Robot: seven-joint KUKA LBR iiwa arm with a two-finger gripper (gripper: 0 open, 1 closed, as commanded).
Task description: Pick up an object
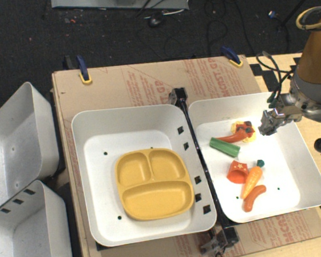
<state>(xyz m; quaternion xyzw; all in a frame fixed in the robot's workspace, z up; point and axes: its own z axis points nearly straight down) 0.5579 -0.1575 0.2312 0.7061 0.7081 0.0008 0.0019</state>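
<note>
Currently the hand (268, 123) sits over the upper right corner of the right shallow white bin (303, 166), above the bin floor; can't tell from this angle whether it's open or closed, and nothing visible is gripped. Candidate objects all lie in that right bin: a green cylindrical toy piece (225, 146) beside a small yellow-and-red toy (242, 131) near the top, then a red-orange pepper-shaped toy (237, 171), an orange toy carrot with a teal tip (253, 179) and a red-orange sausage-shaped toy (254, 197) clustered lower down. The yellow-and-red toy is nearest the hand, just to its left. Left shallow white bin (95, 161) holds a yellow plastic divided tray (154, 183). Both bins rest on a cardboard-covered table (138, 84).
</note>
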